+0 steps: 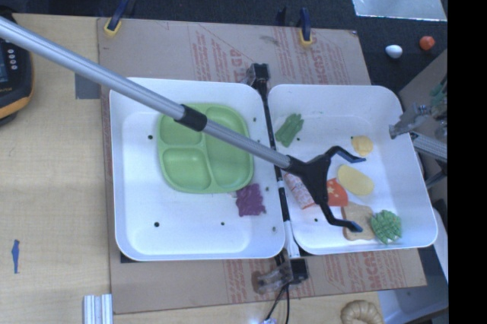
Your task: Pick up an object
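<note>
Tool [342,189] prongs spread apart over right bin [396,106], nothing between them; green tray [204,149] in left bin [137,231].

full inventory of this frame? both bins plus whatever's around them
left bin: 1, white, left half of bench
right bin: 1, white, beside it
divided plate: 1, green, in left bin
purple piece: 1, left bin, near its right wall
green leafy piece: 1, right bin, upper left
yellow pieces: 2, right bin
red piece: 1, right bin
green round item: 1, right bin, lower right corner
clamps: 2, blue and yellow, board's top edge
grey pole: 1, black forked end over right bin
gripper: 1, grey, right edge
</note>
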Controlling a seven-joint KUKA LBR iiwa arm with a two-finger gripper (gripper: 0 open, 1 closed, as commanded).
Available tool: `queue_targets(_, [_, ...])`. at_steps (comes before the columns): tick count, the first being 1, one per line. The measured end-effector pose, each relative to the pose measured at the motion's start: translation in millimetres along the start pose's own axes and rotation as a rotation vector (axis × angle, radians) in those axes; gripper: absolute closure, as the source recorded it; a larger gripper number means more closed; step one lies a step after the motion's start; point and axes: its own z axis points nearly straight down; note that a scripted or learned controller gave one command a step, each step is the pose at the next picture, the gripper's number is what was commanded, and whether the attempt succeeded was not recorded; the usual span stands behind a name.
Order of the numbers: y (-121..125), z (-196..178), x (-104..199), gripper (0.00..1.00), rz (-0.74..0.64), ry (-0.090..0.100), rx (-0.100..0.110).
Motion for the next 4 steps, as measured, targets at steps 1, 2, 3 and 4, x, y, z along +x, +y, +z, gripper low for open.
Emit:
queue_targets(1, [-61,177,62,0.00,-0.004,0.018,0.038])
queue_targets(2, [16,201,45,0.00,-0.003,0.010,0.017])
queue_targets(3, [-33,199,40,0.00,0.000,0.011,0.025])
queue_targets(4, [-58,199,45,0.00,-0.001,0.011,0.023])
